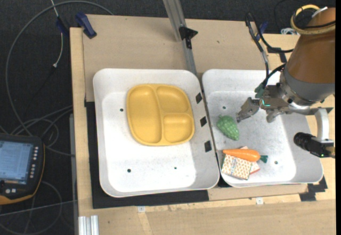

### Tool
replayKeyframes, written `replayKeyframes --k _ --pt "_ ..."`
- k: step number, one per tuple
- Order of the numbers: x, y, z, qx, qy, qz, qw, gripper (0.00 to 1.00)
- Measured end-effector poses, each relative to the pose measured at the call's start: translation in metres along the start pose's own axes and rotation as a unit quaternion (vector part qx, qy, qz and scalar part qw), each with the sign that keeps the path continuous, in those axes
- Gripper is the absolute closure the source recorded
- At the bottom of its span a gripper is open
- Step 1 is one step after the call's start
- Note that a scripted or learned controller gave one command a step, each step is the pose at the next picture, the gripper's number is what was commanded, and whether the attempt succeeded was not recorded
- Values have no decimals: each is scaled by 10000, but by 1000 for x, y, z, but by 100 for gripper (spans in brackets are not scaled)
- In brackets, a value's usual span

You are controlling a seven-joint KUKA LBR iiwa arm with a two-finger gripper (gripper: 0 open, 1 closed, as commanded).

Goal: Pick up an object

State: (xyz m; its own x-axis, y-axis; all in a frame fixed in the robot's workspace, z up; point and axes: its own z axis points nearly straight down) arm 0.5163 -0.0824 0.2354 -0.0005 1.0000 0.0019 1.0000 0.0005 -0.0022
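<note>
A green leafy toy vegetable (228,127) lies in the right bin (277,138), near its left side. An orange carrot (242,154) rests near the bin's front edge, on top of a small patterned packet (237,167). My gripper (261,111) hangs over the middle of the right bin, to the right of and slightly beyond the green vegetable. Its two fingers are spread apart with nothing between them.
The left bin (154,175) holds a yellow divided plate (160,114). A metal pole (173,2) rises from behind the bins. A black part of the arm (311,144) juts over the right bin's right side.
</note>
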Motion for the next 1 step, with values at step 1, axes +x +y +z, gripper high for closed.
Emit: replayKeyframes --k 1 --pt "0 0 0 -5 -2 1 10000 0"
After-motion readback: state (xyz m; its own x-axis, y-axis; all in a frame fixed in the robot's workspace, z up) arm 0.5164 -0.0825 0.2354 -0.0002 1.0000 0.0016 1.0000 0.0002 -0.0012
